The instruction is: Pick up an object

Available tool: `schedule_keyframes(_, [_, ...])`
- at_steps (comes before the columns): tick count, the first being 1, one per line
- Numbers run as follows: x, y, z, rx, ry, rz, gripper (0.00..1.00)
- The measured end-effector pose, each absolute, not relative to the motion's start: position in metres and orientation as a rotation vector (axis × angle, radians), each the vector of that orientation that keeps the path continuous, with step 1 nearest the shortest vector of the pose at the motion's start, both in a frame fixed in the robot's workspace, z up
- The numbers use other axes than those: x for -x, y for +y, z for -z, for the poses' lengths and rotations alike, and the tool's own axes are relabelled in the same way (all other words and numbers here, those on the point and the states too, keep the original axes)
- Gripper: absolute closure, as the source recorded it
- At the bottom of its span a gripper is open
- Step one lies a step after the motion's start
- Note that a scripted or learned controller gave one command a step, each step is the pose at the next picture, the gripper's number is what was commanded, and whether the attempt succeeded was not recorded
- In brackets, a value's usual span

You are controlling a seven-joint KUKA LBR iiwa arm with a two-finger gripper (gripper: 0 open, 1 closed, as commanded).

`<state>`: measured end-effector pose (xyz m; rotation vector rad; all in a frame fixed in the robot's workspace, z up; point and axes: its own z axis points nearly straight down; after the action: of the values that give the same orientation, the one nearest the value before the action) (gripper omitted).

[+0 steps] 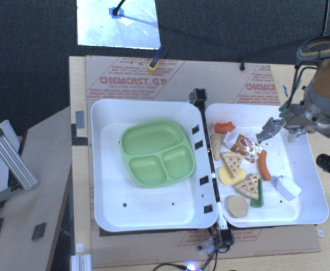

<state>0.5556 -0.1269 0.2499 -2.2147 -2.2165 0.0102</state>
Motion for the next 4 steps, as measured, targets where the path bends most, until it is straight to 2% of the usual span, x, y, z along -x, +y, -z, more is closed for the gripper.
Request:
schedule_keyframes(1, [-0.558,-0.127,-0.256,2.219,-2.226,0.002,0.0])
schedule_keyframes(2, [-0.55,-0.127,-0.211,2.22,-2.223,0.001,0.0])
schedule_keyframes(4, [-0.548,-0.138,-0.113,2.219,-2.221,-0.002,0.0])
